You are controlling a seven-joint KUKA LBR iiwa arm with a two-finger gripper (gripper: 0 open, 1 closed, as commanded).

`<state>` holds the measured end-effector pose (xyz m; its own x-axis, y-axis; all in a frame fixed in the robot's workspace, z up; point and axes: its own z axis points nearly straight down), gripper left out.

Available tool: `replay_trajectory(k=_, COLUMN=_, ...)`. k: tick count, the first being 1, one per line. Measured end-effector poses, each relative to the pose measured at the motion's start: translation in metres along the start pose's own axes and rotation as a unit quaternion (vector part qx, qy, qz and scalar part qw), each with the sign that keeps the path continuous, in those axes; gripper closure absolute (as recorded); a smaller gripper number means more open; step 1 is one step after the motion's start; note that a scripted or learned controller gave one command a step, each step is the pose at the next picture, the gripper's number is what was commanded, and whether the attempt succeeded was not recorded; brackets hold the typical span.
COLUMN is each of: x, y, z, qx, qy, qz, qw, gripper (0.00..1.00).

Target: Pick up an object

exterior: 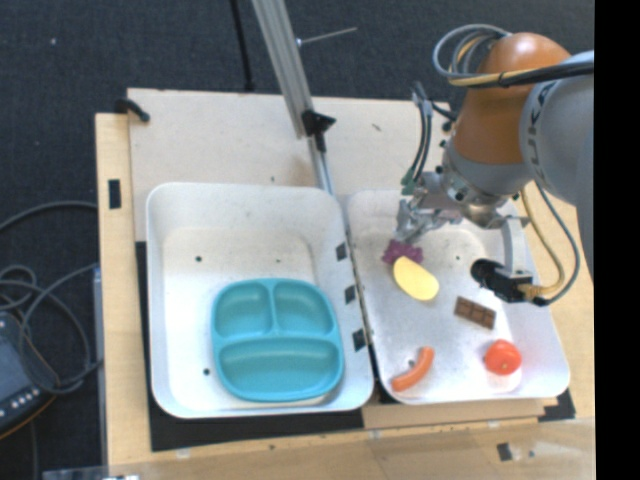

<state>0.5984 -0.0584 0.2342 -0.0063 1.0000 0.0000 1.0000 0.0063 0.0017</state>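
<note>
The right bin (pixel 540 368) holds several small items: a yellow lemon-like piece (pixel 416 280), a purple piece (pixel 403 255) just behind it, a brown chocolate bar (pixel 476 313), a red tomato-like piece (pixel 502 357) and an orange sausage (pixel 413 369). My gripper (pixel 412 226) hangs low over the bin's back left part, directly above the purple piece. The wrist hides its fingertips from above. Nothing is seen held between them.
The left bin (pixel 180 218) carries a teal divided tray (pixel 277 340). A slanted metal pole (pixel 285 58) rises behind the bins. A black cable connector (pixel 500 278) dangles over the right bin near the chocolate bar. Dark floor surrounds the bench.
</note>
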Motion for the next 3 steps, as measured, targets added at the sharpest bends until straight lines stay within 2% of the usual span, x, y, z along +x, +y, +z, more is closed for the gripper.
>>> replay_trajectory(k=2, x=0.094, y=0.015, z=-0.018, qx=0.0, qy=0.001, qz=-0.001, qw=1.0, gripper=1.0)
replay_trajectory(k=3, x=0.146, y=0.023, z=-0.002, qx=0.001, qy=0.0, qz=0.0, qw=1.0, gripper=1.0)
